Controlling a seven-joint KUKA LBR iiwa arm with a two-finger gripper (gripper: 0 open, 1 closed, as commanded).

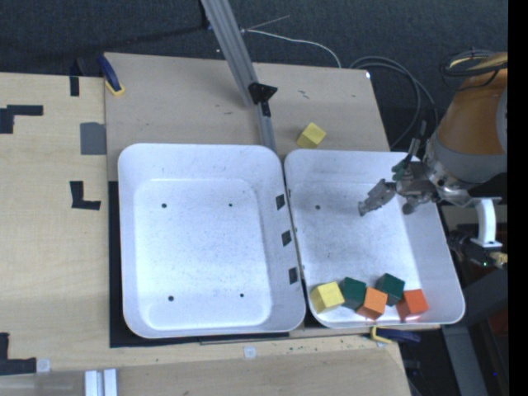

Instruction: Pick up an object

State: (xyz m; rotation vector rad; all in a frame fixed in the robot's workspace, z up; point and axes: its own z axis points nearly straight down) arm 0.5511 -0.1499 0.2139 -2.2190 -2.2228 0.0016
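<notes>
Several small blocks cluster at the near edge of the right bin (330, 180): a yellow block (327, 295), a green block (353, 289), an orange block (374, 302), a dark green block (391, 286) and a red-orange block (412, 303). My gripper (388, 204) hangs over the right part of that bin, well behind the blocks. It is open, its fingers spread with nothing between them.
Another yellow block (312, 135) lies on the bench just behind the right bin. The left bin (132, 172) stands beside it. A grey metal bar (235, 48) slants down to the gap between the bins. Cables run at the back right.
</notes>
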